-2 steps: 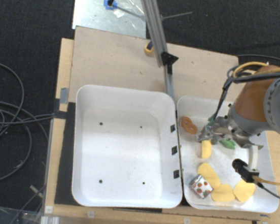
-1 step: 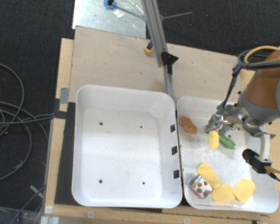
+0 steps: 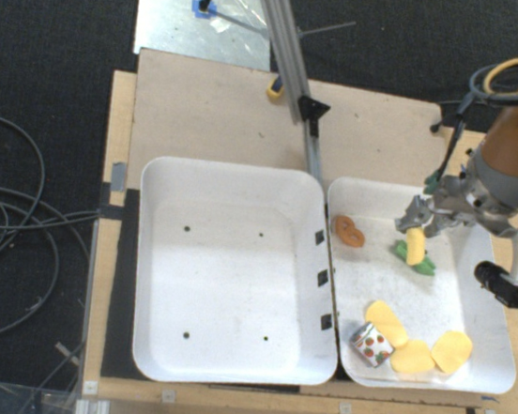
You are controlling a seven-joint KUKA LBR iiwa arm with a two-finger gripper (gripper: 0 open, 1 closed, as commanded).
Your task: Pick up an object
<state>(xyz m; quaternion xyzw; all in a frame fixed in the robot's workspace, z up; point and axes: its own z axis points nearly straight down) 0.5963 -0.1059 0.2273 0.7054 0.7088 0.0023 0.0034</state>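
Risk at this moment lay chiefly in a glancing or partial grip: the claw point(image 3: 418, 222) stood at the top end of a small yellow-and-green object point(image 3: 414, 249) in the right bin point(image 3: 492, 374), and a closure that caught only that tip would probably have let the piece pivot and drop, or nudged it aside across the smooth bin floor. A second hazard, judged from the layout, was the bin's far wall just behind the claw, which left little room for a corrected approach. The claw's metal fingers point(image 3: 413, 215) appeared to reach the upper end of the object, but from this slanted overhead view it could not be told whether they were spread or closed, nor whether the object sat between them; no hold could therefore be claimed. The object lay directly below the claw on the bin floor. An orange ring-shaped piece point(image 3: 348, 230) lay to the claw's left, well apart, and a cluster of yellow pieces point(image 3: 416, 347) with a small patterned block point(image 3: 371, 344) lay nearer the camera, clear of the claw. The left bin point(image 3: 156, 235) stood beyond the divider on the tabletop point(image 3: 224, 112).
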